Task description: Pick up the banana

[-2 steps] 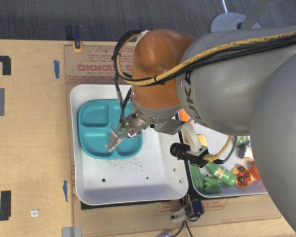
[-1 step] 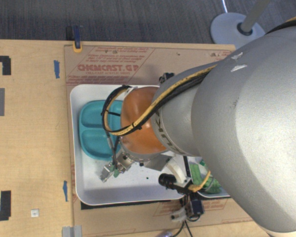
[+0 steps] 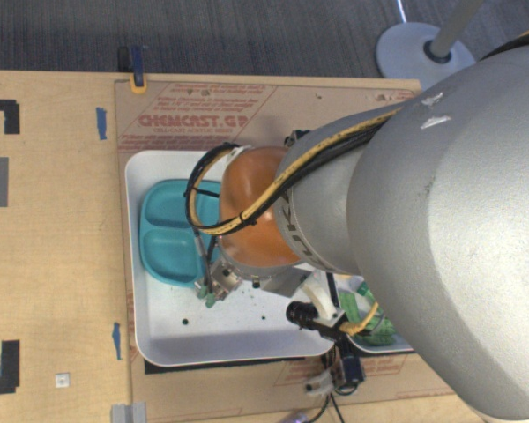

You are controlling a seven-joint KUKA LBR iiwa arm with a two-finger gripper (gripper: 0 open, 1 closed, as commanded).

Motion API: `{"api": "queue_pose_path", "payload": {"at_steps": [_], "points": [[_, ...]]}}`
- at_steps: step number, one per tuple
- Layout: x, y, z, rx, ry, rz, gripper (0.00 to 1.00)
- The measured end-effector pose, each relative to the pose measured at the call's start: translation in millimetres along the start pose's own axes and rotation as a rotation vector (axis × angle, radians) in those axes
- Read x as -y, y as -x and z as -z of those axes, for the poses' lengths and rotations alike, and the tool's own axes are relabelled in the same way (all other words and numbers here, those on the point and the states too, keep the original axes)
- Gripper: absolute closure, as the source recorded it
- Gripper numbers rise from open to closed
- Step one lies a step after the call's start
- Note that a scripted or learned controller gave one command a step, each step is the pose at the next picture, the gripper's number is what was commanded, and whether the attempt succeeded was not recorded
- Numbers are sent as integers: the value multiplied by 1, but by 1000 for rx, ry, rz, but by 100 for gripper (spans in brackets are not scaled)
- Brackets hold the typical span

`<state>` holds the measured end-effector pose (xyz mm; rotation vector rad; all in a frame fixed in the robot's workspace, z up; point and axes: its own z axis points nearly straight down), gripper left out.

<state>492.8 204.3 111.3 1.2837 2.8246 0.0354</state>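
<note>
claw [image 3: 213, 291] low in the left bin [image 3: 159, 337], beside a teal tray [image 3: 167, 232]; cannot tell its state. banana hidden, likely under the arm [image 3: 406, 236]. should handle light, soft, curved, a bit slippery; best gripped mid-body across the narrow width, gently.

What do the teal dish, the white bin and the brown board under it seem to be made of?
Teal dish: probably moulded plastic, matt to satin, judging by its rounded compartments and even colour.
White bin: likely plastic, smooth and slightly glossy, with a rounded rim and soft reflections.
Brown board: seemingly cardboard, matt, with red printed lettering and flat tan surface.
</note>
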Motion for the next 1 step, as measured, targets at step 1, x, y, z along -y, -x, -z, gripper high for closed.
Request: {"api": "queue_pose_path", "payload": {"at_steps": [1], "points": [[-3,-19,41,-21,-31,-123,100]]}}
